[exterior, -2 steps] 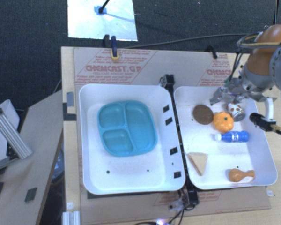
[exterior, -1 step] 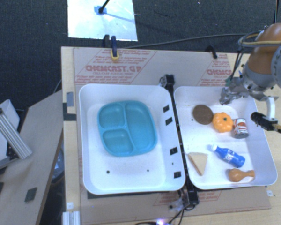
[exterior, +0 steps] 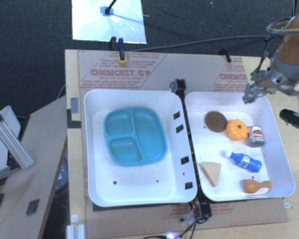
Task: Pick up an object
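Gripper [exterior: 251, 94] hangs over the far right corner of the right bin [exterior: 274, 117], arm coming in from the right w/ the orange band above the wrist. Cannot tell from this angle how the gripper is set; nothing visible in it.

All the loose objs sit in the right bin, nearer the camera than the gripper tip:
- brown round cookie [exterior: 216, 121] – closest to the tip, a bit to its left and toward the camera, apart from it
- small orange pumpkin [exterior: 236, 130] – just beside the cookie on its right, roughly straight below the tip in the view
- little can [exterior: 255, 136] w/ red label, lying on its side, right up against the pumpkin's right side
- blue bottle [exterior: 243, 161] w/ white cap, lying flat, cap end pointing left; further toward the camera than the pumpkin
- bread slice wedge [exterior: 211, 173], tan, left of the bottle, near the divider btw bins
- chicken drumstick [exterior: 256, 185], orange-brown, at the near edge of the bin, farthest from the tip

Left bin [exterior: 97, 183] holds a teal divided plate [exterior: 135, 136], 3 compartments, well away from the gripper on its left. Both bins rest on a clear sheet w/ red printed lettering over the bench [exterior: 47, 143]. A blue-and-yellow clamp [exterior: 121, 51] grips the sheet's far edge
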`<action>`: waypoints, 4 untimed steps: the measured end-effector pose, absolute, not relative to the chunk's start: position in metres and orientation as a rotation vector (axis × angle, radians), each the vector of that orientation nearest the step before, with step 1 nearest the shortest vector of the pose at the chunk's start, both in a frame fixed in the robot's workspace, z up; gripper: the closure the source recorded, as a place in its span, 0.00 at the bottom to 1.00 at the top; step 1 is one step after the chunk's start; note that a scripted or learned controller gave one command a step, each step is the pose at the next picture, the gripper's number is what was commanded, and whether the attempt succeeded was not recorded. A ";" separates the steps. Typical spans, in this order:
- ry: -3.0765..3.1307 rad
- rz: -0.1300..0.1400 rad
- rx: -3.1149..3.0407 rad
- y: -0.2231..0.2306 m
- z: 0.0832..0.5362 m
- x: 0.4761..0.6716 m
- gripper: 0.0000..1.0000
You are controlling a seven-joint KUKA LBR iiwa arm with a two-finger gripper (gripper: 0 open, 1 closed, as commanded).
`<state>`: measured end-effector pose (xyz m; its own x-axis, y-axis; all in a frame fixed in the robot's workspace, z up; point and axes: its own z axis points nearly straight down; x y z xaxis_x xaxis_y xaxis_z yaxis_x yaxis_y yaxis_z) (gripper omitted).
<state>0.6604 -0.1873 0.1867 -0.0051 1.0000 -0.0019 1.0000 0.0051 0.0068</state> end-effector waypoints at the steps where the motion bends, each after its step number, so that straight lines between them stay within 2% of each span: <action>1: 2.223 0.007 2.209 -0.188 0.241 0.662 1.00; 4: 2.233 0.002 2.213 -0.038 0.235 0.597 1.00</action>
